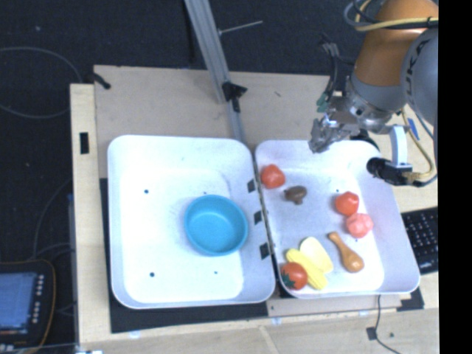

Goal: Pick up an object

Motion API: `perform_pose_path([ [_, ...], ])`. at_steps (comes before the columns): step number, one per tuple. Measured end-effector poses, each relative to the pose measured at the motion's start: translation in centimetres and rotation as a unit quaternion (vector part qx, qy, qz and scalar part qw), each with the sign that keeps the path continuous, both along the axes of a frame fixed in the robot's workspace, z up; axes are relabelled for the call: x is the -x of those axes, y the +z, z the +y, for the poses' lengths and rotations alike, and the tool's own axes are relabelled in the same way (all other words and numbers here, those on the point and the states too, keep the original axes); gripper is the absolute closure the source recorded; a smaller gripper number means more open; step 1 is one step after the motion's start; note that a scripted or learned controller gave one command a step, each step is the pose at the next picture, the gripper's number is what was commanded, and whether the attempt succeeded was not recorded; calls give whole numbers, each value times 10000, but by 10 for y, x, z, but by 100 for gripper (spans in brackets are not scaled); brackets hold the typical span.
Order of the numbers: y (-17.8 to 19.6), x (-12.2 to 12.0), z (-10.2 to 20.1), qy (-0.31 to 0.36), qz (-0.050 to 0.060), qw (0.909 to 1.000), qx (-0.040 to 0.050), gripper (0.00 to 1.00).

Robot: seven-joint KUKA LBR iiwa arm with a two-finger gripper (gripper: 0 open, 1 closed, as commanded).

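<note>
The right bin (295,153) holds several small items: a red tomato-like piece (272,176), a small brown piece (296,195), a red ball (346,203), a pink one (360,225), an orange-brown gourd shape (346,252), a yellow piece (312,261) and a red strawberry-like piece (293,275). My gripper (321,139) hangs over the bin's far edge, above and right of the tomato-like piece, with nothing seen between its fingers.
The left bin (147,161) holds a blue bowl (214,224). A grey metal post (210,50) slants up from between the bins at the back. A black keyboard (422,238) lies to the right of the right bin.
</note>
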State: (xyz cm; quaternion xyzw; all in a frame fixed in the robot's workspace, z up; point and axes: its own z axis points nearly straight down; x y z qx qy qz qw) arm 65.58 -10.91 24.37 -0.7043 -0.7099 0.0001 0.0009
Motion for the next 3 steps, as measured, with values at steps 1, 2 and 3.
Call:
perform_pose_path([
  [1,7,5,61,9,3,10000,-13,100],
  [2,11,7,111,8,9,10000,-10,100],
  [3,3,13,156,4,24,10000,-2,100],
])
